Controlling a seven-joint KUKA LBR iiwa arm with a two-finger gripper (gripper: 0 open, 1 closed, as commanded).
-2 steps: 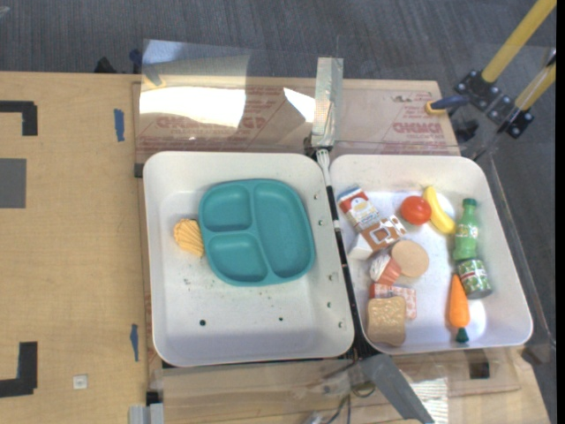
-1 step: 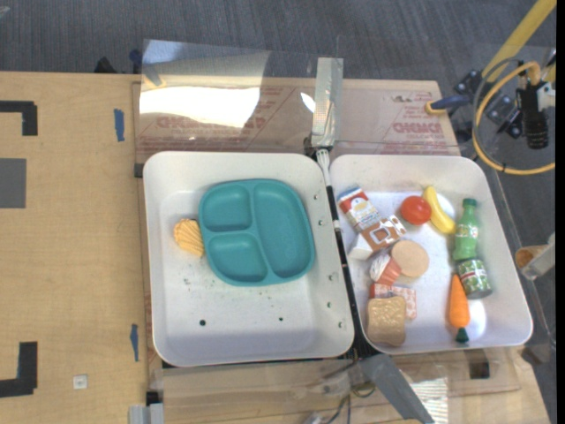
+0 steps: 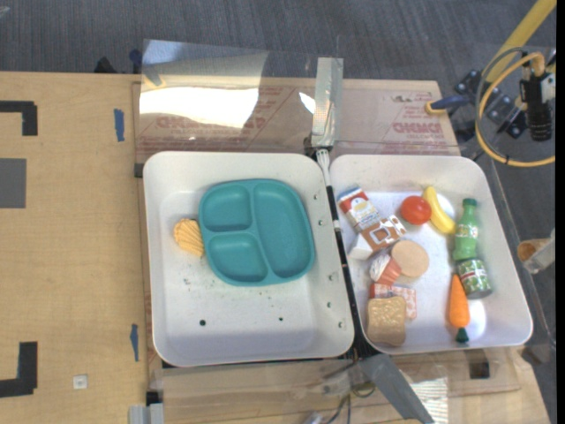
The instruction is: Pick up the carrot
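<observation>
The carrot (image 3: 457, 302) is lying in the right bin (image 3: 508, 237), near its front right corner, tip pointing forward, just beside the green bottle (image 3: 469, 253). A teal plate (image 3: 256, 230) is sitting in the left bin (image 3: 168, 325). Jaw state: cannot tell.

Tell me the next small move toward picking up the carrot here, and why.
Probably bring the gripper over the right bin and centre it above the carrot. The carrot lies untouched near that bin's front right corner, close beside the green bottle, so the approach likely needs to stay clear of the bottle.
</observation>
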